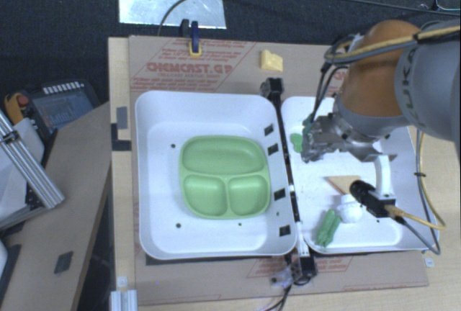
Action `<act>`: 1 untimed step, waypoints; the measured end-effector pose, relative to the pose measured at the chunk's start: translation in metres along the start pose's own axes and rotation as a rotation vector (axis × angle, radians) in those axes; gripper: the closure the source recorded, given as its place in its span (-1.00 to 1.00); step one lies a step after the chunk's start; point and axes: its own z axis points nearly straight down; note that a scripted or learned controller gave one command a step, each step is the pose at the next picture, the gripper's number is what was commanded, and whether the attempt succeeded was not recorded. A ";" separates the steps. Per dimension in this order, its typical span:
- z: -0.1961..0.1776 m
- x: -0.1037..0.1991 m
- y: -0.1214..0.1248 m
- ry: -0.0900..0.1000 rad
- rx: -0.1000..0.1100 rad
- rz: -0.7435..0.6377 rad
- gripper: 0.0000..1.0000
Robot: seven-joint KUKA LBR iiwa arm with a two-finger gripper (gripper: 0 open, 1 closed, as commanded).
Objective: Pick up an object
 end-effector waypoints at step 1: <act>0.004 0.049 -0.011 0.000 0.001 -0.001 1.00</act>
